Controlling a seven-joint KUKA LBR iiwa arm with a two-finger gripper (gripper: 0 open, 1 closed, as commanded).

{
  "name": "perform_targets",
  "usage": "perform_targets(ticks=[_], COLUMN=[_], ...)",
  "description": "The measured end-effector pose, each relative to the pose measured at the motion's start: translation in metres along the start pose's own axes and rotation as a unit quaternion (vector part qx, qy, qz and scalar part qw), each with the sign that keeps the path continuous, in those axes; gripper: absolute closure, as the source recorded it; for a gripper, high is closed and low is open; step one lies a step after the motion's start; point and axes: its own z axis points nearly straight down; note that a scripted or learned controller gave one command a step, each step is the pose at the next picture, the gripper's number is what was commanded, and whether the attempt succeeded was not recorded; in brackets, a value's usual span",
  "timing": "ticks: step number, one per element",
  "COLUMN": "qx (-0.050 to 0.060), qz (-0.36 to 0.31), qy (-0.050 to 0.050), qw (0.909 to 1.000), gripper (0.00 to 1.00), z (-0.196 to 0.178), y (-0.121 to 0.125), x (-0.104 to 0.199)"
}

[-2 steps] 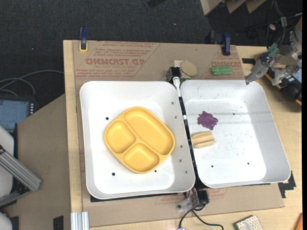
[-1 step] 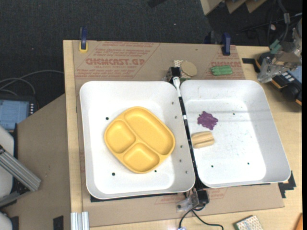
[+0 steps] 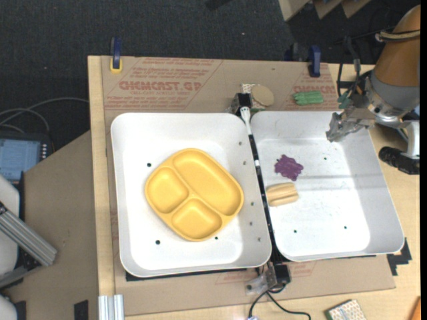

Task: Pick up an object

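approach step: gripper (image 3: 335, 131) hangs at the right bin's (image 3: 373, 232) far edge, finger state i cannot tell; purple grape bunch (image 3: 289, 167) and bread roll (image 3: 281, 194) lie near its left wall; next, travel over and descend

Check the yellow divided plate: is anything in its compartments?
Empty. All three compartments of the yellow plate show bare yellow.
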Motion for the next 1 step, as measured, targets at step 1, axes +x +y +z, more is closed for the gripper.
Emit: perform_targets(ticks=[1], qx=[-0.006], qz=[-0.001], qy=[-0.001], qw=[1.0], gripper=[1.0], z=[-0.0477], y=[-0.0141], x=[0.0303])
